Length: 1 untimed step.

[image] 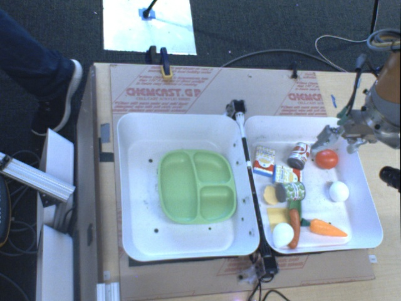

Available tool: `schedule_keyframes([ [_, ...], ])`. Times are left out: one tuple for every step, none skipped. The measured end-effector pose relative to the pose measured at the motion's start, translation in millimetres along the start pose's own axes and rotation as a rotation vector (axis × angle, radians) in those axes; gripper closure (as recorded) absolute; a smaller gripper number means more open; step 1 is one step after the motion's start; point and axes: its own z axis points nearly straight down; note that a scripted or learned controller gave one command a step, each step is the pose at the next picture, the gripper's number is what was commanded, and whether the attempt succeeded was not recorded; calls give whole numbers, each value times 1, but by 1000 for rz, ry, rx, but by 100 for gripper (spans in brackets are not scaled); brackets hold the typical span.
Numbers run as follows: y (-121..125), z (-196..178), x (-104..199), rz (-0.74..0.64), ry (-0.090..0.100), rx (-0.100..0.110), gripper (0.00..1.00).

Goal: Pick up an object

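- So far, nothing has been lifted: every item lies on the floor of the right bin (369, 231), and the pick is not yet made.
- The end effector (338, 137) hangs over the bin's upper right corner, just beside the tomato (326, 159). Two grey fingers (324, 137) seem to be spread apart with nothing between them (the view is too blurred to judge how wide).
- The tomato looks the likeliest target, being nearest; it sits apart from the small can (299, 155) to its left and the white egg (338, 191) below.
- Other candidates lie farther off: a carrot (327, 229), a second egg (282, 234), a green-labelled can (289, 190) and a small carton (264, 158).
- The left bin (135, 168) holds a green divided tray (197, 185), with no food in its compartments.
- Left to do, as I judge it: descend, close on one item, and raise it off the bin.
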Motion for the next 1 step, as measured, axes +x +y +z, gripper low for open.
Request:
schedule_keyframes([
  [-4, 187, -30, 3, -3, -7, 0],
])
